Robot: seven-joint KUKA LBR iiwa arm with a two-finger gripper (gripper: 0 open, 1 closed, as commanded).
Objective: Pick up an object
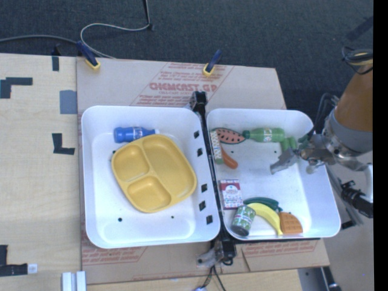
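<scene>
Camera view: green bottle [265,135] on its side, right bin [315,205].

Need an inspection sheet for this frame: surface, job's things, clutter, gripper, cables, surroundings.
Surface: two white bins, left bin and right bin, on a cardboard sheet over a wooden bench.
Job's things: right bin holds a green bottle, watermelon slice, red carton, can, banana and orange waffle piece.
Clutter: left bin holds a yellow divided plate and a blue bottle.
Gripper: gripper low over the right bin, beside the green bottle; nothing seen between its fingers.
Cables: white cable and black cable on the carpet.
Surroundings: dark carpet; yellow clamps on the cardboard edge.
</scene>
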